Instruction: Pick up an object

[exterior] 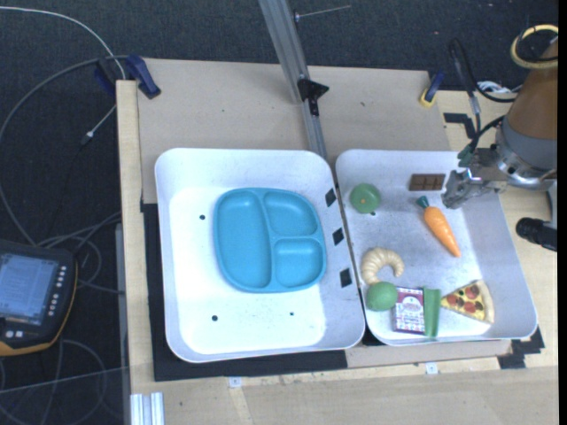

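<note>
Camera view: slanted look down on two white bins.
Arm (532, 104): in from the right, wrist low over right bin (496, 237).
Gripper (458, 189): just right of carrot top; jaw state cannot tell.
Carrot (440, 227): in right bin, long axis diagonal, tip pointing lower right, green end upper left.

A pale wooden bench (230, 104) is standing on dark carpet (53, 166), with blue clamps (137, 73) gripping its far-left edge. Thin white cables (53, 25) are trailing across the carpet at left, toward a handheld control pendant (31, 299) with a lit screen lying on the floor. A grey metal post (283, 34) is rising slantwise from the bench's far side. Even light is falling throughout.
</note>
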`<state>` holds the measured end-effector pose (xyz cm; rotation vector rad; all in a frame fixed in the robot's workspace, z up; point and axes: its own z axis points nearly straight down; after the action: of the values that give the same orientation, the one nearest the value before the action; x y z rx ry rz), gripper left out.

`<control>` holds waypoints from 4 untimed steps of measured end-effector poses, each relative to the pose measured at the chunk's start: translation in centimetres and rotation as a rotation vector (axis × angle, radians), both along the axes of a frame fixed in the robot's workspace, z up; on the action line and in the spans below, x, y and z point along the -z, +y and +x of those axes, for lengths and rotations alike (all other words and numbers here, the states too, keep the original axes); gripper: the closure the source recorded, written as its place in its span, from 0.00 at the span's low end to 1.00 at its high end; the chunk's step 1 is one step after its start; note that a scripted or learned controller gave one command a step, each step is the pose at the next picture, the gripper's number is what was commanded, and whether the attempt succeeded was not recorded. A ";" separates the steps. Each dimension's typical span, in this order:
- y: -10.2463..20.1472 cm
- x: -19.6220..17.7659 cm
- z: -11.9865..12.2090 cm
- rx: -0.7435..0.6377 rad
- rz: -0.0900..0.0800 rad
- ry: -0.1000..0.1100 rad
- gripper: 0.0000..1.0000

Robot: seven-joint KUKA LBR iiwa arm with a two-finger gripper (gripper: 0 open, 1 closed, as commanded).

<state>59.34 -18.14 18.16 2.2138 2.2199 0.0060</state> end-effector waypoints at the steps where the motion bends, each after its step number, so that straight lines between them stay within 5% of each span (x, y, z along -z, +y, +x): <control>1: 0.0 -2.6 0.1 0.001 0.001 0.002 1.00; 4: 16.7 -1.6 -2.3 -0.005 0.006 0.011 1.00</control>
<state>57.06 -1.47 19.72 2.2170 2.2337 0.0013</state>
